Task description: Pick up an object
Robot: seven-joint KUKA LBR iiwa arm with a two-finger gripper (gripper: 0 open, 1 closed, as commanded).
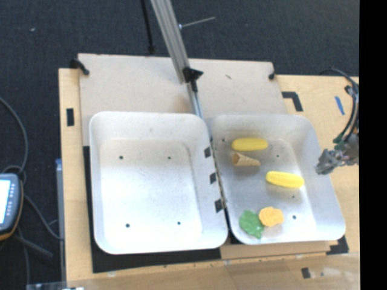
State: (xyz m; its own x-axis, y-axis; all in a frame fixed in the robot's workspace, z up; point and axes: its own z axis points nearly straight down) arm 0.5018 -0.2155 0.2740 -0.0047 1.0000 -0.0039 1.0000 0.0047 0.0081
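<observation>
The right bin (314, 192) holds several small toys. A yellow banana-like piece (250, 144) lies near its back. Just below it sits a tan cone-shaped piece (244, 159). A second yellow piece (285, 179) rests in the middle right. At the front lie a green leafy piece (250, 223) and an orange round piece (271, 216), touching each other. My gripper (330, 162) hangs at the right rim of this bin, about 70 px right of the second yellow piece, with nothing visibly held.
The left bin (97, 162) stands beside the right one. A slanted aluminium post (172, 35) rises from the back of the bench between the bins. Cables (351, 113) trail near the arm at the right edge. A handheld pendant (8, 201) sits off the bench at left.
</observation>
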